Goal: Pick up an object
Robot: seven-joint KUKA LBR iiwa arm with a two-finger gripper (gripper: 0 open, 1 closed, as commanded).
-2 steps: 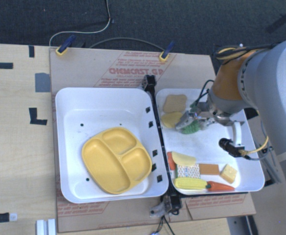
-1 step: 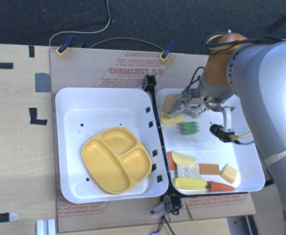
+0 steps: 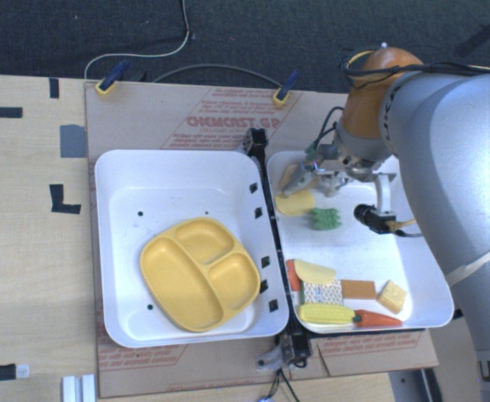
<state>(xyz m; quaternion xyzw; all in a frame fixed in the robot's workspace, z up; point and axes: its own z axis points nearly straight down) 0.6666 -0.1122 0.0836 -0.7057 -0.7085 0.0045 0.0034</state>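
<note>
**Arm reaching into the right bin, over the toy food**

Here the grey arm [image 3: 446, 157] is leaning in from the right, with its orange band [image 3: 370, 99] sitting above the wrist. The gripper [image 3: 312, 174] is hanging low over the far left corner of the right bin [image 3: 420, 262]; how it is set cannot be told from this angle. Just below it a pale yellow piece [image 3: 296, 202] is lying on the bin floor, and a green broccoli-like piece [image 3: 325, 218] is resting just beside that. Nothing is showing as lifted.

Along the near edge of the same bin a cluster is lying close together: a yellow wedge [image 3: 314, 271], a checkered block [image 3: 322, 292], a brown slab [image 3: 358, 289], a cheese cube [image 3: 392, 296], a corn cob [image 3: 325, 313] and a carrot [image 3: 379, 317].

The left bin [image 3: 119, 182] is holding a yellow divided plate [image 3: 198, 270], lying flat and slightly turned.
</note>
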